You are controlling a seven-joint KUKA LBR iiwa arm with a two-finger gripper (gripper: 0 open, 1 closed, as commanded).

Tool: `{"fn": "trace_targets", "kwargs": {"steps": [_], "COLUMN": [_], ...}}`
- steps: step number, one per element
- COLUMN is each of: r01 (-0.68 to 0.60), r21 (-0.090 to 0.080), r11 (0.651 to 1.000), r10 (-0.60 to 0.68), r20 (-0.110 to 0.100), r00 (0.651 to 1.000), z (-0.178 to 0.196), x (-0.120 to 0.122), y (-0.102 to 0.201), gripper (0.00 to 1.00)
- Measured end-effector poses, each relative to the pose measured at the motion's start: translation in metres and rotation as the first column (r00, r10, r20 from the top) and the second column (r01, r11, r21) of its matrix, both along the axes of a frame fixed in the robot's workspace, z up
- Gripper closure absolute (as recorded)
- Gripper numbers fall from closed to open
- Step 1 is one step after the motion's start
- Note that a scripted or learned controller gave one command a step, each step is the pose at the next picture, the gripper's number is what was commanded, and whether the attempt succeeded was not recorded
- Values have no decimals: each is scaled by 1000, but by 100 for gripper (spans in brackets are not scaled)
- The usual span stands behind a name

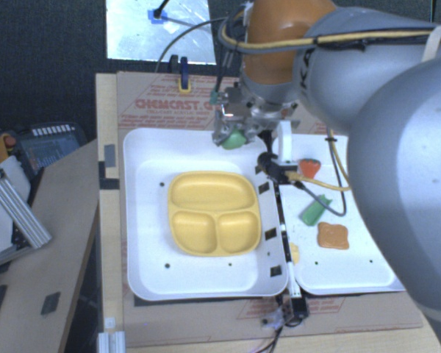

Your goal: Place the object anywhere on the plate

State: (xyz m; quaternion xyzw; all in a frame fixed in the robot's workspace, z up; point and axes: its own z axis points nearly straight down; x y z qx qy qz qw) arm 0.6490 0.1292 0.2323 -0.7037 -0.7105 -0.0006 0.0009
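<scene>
- The claw (234,132) hangs over the far edge of the left bin (143,197), closed on a small green object (234,139) held between its fingers.
- The yellow divided plate (213,212) lies in the same bin, below and just nearer the camera than the claw.
- To the claw's right, the other bin (367,271) holds a red-orange piece (309,168), a green piece (314,210) and an orange piece (333,235).

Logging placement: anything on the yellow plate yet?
Nothing lies in the yellow plate's three compartments. A green object sits at the gripper, above the bin's far edge, off the plate.
</scene>
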Motion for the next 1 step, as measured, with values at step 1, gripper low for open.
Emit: {"fn": "trace_targets", "kwargs": {"steps": [1], "r01": [6], "r21": [-1], "r11": [1000], "r10": [-6], "r20": [2], "r00": [1000], "z": [1], "x": [1], "y": [-4], "gripper": [0]}}
